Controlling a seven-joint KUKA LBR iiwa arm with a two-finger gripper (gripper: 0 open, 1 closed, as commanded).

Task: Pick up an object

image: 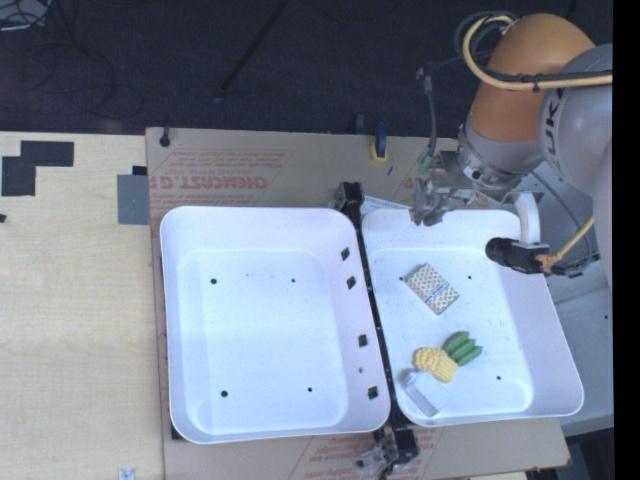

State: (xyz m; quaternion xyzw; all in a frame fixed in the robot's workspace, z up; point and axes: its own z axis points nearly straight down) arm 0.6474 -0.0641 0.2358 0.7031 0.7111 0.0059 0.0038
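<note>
Orange-banded arm (530,78) reaches in from your right, gripper (432,208) poised at the far rim of the right bin (560,368).

Listed large to small: left bin (260,318); right bin, which holds your candidates; patterned rectangular pad (432,288) mid-bin; yellow-and-green pineapple toy (447,356) nearer you; small clear item (420,393) just beside it. Jaw state: you cannot tell, the gripper being too small and cluttered to read. Nothing visibly sits between them.
</note>
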